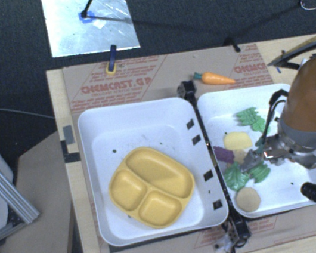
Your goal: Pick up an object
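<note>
One camera hangs fixed above the bench, looking down at a slant, far enough back to take in both white bins: the left bin and the right bin, plus dark floor beyond. The arm enters from its right.

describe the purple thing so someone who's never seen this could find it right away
Find the right-hand white bin, where the arm reaches in. Along its left wall, below the pale yellow piece and above the green leafy piece, lies the purple thing. It is the bin's one dark purple item, small and oblong.
</note>
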Controlling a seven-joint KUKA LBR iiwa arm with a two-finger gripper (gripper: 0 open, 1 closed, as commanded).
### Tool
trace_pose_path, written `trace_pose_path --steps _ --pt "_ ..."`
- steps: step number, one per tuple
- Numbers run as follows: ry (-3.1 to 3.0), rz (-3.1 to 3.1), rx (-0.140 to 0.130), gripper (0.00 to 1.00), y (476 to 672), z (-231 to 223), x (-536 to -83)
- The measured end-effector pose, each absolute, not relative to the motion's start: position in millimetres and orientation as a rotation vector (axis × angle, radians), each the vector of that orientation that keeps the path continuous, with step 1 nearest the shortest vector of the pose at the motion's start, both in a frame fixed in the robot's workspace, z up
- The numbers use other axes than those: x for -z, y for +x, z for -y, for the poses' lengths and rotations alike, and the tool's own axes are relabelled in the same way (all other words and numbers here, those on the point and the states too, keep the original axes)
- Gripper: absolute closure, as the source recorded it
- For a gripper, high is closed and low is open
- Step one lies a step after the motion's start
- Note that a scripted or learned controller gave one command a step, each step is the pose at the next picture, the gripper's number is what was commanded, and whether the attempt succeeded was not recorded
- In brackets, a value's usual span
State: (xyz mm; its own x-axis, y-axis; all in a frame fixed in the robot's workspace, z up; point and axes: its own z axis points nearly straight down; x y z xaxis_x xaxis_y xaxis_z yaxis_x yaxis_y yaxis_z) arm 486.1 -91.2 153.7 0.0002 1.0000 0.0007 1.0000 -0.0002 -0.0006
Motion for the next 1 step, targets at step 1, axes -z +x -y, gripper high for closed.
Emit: trace_pose_path --steps 1 --pt "-2.224 2.226 0.003 0.0 542.6 124.9 -125.3"
